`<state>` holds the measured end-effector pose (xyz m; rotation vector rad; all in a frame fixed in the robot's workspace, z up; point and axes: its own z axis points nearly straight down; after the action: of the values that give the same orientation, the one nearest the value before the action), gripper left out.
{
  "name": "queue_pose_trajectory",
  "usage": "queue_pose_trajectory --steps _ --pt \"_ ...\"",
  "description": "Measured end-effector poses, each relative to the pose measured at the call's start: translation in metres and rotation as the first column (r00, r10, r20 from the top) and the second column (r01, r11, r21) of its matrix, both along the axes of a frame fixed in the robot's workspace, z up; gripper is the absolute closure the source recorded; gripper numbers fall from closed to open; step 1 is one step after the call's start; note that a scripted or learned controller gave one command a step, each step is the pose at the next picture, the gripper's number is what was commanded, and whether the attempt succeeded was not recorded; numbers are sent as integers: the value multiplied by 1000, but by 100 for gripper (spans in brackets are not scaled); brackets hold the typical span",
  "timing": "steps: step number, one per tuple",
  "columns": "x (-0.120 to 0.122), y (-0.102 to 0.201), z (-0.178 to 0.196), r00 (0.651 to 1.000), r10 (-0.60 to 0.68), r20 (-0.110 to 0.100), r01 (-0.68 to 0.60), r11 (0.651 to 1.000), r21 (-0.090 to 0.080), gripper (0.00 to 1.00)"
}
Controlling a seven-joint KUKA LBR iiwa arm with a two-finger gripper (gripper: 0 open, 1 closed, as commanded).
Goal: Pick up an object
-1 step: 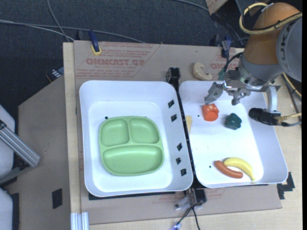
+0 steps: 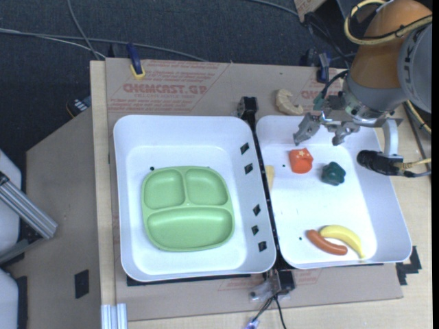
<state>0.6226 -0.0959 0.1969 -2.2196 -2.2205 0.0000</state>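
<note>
Red lettering reading "CHEMCAST GP" is printed on the brown paper-covered board (image 2: 171, 84) at the upper centre of the frame, behind the two bins; smaller print beneath it cannot be read. The gripper (image 2: 320, 137) is seen at the upper right of the frame, over the far end of the right bin (image 2: 384, 204), with its two fingers (image 2: 302, 134) spread apart and nothing held between them. The fingertips are positioned just above and behind a small red-orange block-shaped object (image 2: 300, 161), which lies in the upper left part of the right bin; contact with it cannot be confirmed. A dark green lumpy object (image 2: 333, 173) is found just to the right of the red one, apart from it. At the lower right of the same bin, a yellow banana (image 2: 344, 238) and a red sausage-shaped item (image 2: 326, 243) lie side by side, touching. The left bin (image 2: 130, 184) is occupied by a pale green compartmented tray (image 2: 186, 208) with two small sections above one large section. A beige curved object (image 2: 289, 102) rests on the board behind the right bin.
</note>
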Motion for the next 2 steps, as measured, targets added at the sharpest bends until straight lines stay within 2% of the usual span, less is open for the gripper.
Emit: queue_pose_trajectory --steps 1,2 --pt "9 2 -56 1000 1 -4 -1 1000 0 0" --pt "8 2 -109 1000 0 -6 0 1000 0 0"
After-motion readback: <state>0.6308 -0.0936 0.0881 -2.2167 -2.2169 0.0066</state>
